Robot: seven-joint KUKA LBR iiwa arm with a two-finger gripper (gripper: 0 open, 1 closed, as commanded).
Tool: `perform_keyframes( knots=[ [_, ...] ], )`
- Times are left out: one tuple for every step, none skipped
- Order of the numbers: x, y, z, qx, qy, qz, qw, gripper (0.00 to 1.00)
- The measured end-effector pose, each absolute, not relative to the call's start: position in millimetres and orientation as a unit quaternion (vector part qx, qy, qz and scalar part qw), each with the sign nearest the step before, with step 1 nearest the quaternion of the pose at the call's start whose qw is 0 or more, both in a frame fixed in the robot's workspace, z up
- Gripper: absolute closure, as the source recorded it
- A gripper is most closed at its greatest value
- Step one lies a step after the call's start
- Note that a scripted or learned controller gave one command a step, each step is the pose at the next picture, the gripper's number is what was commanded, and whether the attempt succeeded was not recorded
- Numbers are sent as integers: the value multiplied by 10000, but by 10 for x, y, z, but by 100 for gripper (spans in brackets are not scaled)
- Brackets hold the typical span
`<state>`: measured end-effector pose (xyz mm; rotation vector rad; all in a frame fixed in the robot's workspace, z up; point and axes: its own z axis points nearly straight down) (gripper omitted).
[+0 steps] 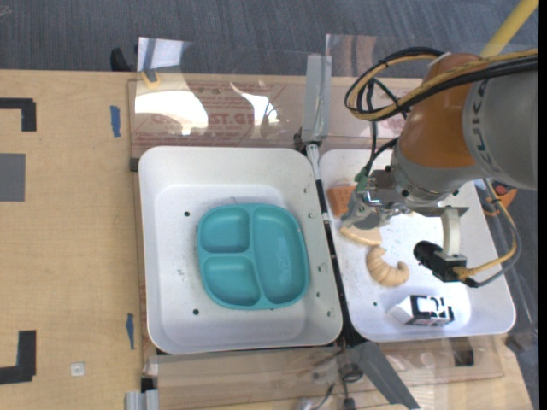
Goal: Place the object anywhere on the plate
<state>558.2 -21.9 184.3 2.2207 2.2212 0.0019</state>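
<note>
on the wooden bench (68, 254), 2 shallow white bins side by side. left white bin (171, 186): holding a teal plastic plate with 3 compartments (253, 255), flat near the middle, nothing lying on it. right white bin (487, 306): holding a pale tan croissant-shaped pastry (386, 269) near its centre, another pale curved piece (361, 233) just above and left of it, an orange flat item (340, 199) by the dividing wall, a small black-and-white box (427, 309) toward the near edge. reaching in from the right, grey arm with orange band (436, 131), low over the right bin. 2-finger gripper (370, 212) down by the pale curved piece; grip state: cannot tell, hidden under the wrist. pastry well apart from the plate.
</note>
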Motion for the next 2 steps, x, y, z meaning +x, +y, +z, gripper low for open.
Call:
perform_keyframes(
  knots=[
    [5539,726,1841,7034,7108,11,-10,100],
    [5543,678,1841,7061,7081,2,1,0]
  ],
)
